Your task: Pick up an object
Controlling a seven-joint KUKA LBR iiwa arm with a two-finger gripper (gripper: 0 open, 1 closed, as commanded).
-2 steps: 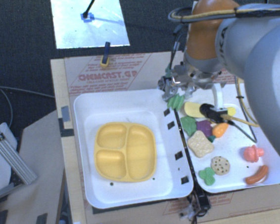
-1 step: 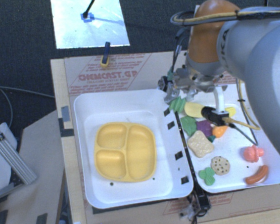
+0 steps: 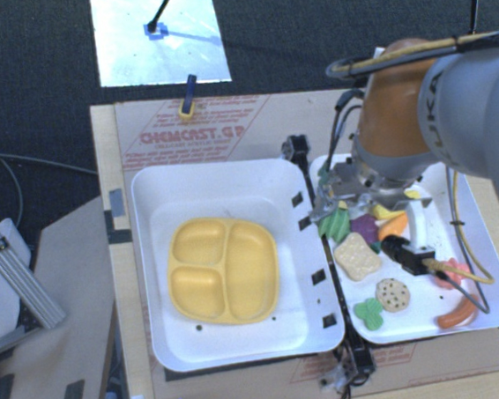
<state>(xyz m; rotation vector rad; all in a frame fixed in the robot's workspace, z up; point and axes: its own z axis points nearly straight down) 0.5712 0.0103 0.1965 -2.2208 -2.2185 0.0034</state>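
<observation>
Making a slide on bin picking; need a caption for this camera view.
KUKA arm's gripper lowered over toy food in the right bin; yellow divided plate in the left bin.

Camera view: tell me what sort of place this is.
Likely a robot lab test bench: a grey arm reaches over two white bins, one holding a yellow divided plate, the other toy food like a cookie.
</observation>
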